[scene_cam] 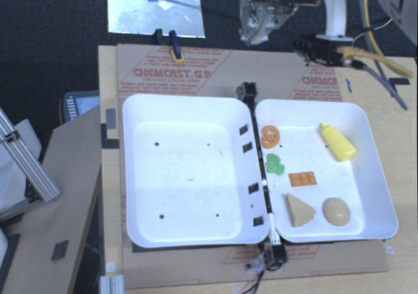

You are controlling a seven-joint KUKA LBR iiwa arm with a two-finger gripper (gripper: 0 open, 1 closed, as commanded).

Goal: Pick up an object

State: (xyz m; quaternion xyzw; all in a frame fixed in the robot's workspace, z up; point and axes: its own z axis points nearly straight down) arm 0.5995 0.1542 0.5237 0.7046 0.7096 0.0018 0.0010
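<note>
Right bin point(375, 155) holds all the objects: yellow bottle point(337, 142) at back, orange ring point(270, 135) and green piece point(274, 164) by the divider, orange waffle block point(302, 179) mid, tan wedge point(299, 210) and beige egg shape point(336, 211) in front. Left bin point(130, 175) beside it. Gripper point(256, 25) hangs above the bench behind the bins, nothing visibly held; finger opening can't be told.
</note>
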